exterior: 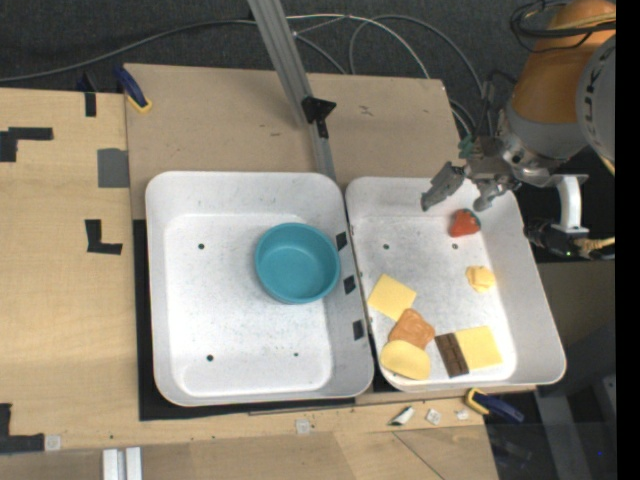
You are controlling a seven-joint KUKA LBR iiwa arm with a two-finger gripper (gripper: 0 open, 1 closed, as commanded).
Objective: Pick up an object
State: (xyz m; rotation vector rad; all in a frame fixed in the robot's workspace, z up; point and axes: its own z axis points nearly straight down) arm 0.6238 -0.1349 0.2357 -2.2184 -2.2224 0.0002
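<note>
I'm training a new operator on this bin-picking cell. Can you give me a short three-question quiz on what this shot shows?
1. True or false: the blue bowl sits in the right bin.
2. Which item lies nearest the claw? A) the small red object B) the yellow square slice C) the dark brown bar
3. Fill in: the claw's fingers stand ___, with nothing between them.

Key
1. False: it sits in the left bin.
2. A: the red object lies just below the claw, near the right bin's far edge.
3. Open.
</note>
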